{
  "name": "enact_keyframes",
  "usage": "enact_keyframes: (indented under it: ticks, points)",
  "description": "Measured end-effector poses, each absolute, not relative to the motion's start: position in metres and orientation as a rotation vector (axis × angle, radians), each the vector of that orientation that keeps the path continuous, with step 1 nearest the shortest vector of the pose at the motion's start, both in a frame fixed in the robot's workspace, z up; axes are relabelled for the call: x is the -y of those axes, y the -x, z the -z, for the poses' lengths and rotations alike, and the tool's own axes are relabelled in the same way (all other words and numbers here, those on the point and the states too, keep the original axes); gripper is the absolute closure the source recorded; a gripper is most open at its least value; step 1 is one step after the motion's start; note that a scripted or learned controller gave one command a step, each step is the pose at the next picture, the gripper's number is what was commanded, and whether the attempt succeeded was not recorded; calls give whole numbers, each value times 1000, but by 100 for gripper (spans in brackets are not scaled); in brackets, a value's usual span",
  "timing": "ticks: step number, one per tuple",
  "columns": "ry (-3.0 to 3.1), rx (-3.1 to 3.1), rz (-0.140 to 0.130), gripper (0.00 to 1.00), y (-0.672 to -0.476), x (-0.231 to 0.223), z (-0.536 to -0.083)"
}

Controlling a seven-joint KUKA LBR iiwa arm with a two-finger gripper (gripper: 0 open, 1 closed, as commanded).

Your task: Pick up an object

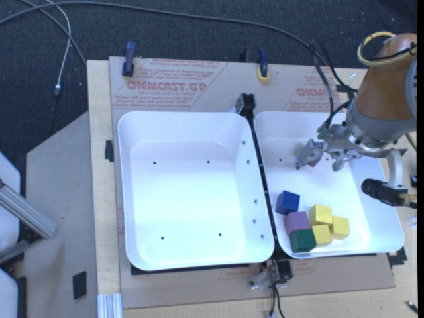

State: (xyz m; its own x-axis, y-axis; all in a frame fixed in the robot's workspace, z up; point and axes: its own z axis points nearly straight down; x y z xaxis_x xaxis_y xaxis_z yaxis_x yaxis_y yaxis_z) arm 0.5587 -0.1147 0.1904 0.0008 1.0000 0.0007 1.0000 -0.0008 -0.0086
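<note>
Several small blocks lie clustered at the near end of the right bin [371, 244]: a blue block [287, 202], a purple block [297, 220], a green block [303, 240] and three yellow blocks [320, 214]. My gripper [322, 159] hangs above the middle of the right bin, up and to the right of the blue block. Its fingers are spread apart with nothing between them.
The left bin [192, 244] sits beside the right one, with a black divider [255, 158] between them. Two clamps [129, 57] hold the cardboard sheet at the back. The arm's orange band [391, 71] rises at the right. Cables run across the dark floor behind.
</note>
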Motion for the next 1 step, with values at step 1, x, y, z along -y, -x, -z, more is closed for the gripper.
enact_keyframes:
  ticks: [1]
  points:
    - [2221,2222,1,0,-561,114,-195]
